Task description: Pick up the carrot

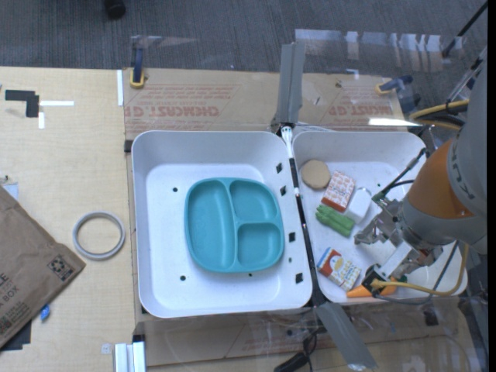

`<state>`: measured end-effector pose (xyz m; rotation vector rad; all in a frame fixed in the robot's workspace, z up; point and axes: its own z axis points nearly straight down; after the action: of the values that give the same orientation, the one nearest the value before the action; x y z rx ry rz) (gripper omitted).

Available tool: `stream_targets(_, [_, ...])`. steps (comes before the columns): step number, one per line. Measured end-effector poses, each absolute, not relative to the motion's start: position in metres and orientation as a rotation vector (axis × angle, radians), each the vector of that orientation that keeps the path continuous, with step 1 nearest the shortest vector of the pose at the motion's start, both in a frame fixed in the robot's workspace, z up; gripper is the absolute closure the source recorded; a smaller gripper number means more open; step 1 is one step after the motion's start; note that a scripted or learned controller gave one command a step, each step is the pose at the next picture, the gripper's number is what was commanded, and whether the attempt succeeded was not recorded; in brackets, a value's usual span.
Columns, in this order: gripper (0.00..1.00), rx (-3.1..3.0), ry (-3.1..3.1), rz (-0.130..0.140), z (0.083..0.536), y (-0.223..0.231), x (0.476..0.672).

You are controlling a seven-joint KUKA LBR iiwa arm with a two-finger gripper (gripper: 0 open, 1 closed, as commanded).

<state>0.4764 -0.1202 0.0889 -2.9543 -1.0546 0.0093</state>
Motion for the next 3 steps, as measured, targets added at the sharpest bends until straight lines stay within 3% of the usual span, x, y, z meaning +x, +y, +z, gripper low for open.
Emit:
stream_targets(1, [0.0, -2.974, -1.006, 0.009, 0.16, -0.1, 0.477])
stream_targets(2, [0.0, -2.99, -0.956, 0.012, 0.161, -0.094, 0.48])
stream_targets(3, [0.0, -3.069, -0.678, -0.008, 0.092, -0.096, 0.481])
